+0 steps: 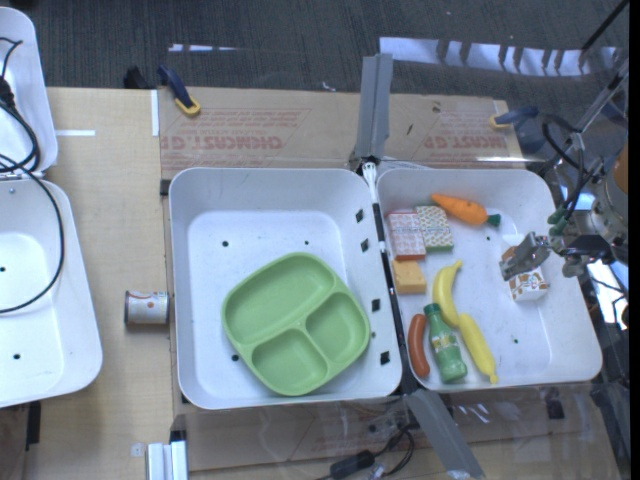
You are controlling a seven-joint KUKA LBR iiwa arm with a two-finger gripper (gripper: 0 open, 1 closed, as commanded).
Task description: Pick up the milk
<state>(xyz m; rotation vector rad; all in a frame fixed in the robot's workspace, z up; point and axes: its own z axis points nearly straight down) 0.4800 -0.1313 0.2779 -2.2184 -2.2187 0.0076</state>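
Milk sits in the right-hand bin, a small white carton with some red print, lying near the bin's right wall and well apart from the other food. Just above it hangs the gripper, reaching in from the right edge, its metal tip right over the top of the carton. From where I stand I cannot tell whether the jaws are spread or pressed together, or whether they pinch the carton at all; the tip and the carton's top run together.

Over on the left side of that same bin the rest is grouped. A carrot lies near the far wall, with two small patterned boxes just in front of it, side by side. Below them is a little orange block. A banana curves downward beside the block, a second yellow piece stretches on toward the near wall, and a green bottle lies between that and a red sausage.

The left bin holds a green divided plate, sitting flat toward the near side. Outside the bins, on the bench to the left, a small can lies on its side.
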